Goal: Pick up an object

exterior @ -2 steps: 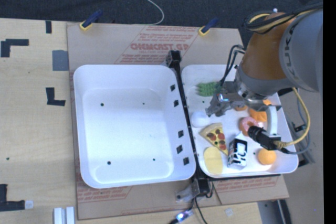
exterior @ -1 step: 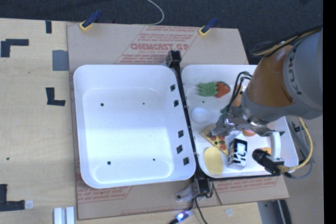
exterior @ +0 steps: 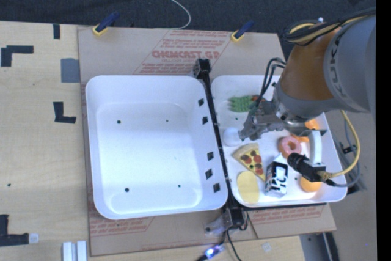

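My gripper (exterior: 252,129) hangs low over the middle of the right bin (exterior: 330,195), reached in from the right under the grey and orange arm. Just left of it lies a small white object (exterior: 231,135), and a green leafy item (exterior: 242,103) sits behind it. In front of it rest a pizza slice (exterior: 249,158), a pale yellow disc (exterior: 247,186) and a black-and-white carton (exterior: 277,178). A pink donut (exterior: 289,145) lies to its right. Nothing is visibly held.
The left bin (exterior: 101,131) stands beside the right one, split from it by a black-clipped divider (exterior: 209,131). An orange object (exterior: 310,184) rests at the right bin's front right. Both bins sit on cardboard (exterior: 177,52) on the bench.
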